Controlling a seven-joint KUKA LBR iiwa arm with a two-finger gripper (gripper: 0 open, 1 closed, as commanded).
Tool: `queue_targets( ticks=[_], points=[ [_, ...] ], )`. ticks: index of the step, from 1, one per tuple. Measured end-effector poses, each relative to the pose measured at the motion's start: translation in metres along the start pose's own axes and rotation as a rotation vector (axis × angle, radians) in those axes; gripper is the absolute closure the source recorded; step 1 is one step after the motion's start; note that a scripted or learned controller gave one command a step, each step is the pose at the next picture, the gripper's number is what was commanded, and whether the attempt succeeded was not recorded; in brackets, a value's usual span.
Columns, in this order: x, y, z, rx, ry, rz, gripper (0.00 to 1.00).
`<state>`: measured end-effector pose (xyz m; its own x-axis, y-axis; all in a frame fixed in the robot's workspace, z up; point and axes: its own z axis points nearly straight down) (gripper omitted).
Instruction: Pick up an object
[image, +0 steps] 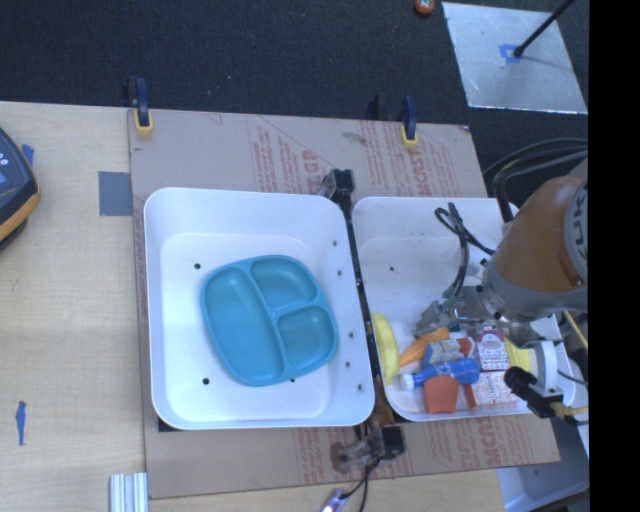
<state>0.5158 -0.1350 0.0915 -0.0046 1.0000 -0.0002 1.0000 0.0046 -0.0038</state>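
My gripper hangs low over the front half of the right bin, just above a pile of small objects. Right below it lie an orange piece and a blue tube-like item. A brown-red cup sits at the bin's front edge. A yellow banana-shaped piece lies along the bin's left wall. A red and white packet lies to the right, partly under the wrist. The grey and orange arm covers the bin's right side.
The left bin holds a blue divided plate in its middle. Black cables run down from the arm over the right bin's back half. A dark device sits at the bench's left edge.
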Motion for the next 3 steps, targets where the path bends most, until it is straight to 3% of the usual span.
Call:
queue_targets(
  ticks=[1,2,3],
  points=[
    [0.042,0.062,-0.001,-0.001,0.0,-0.003,0.0],
    [0.039,0.013,0.0,0.0,0.0,0.0,0.0],
    [0.039,0.013,-0.01,0.001,-0.001,-0.003,1.0]
  ],
)
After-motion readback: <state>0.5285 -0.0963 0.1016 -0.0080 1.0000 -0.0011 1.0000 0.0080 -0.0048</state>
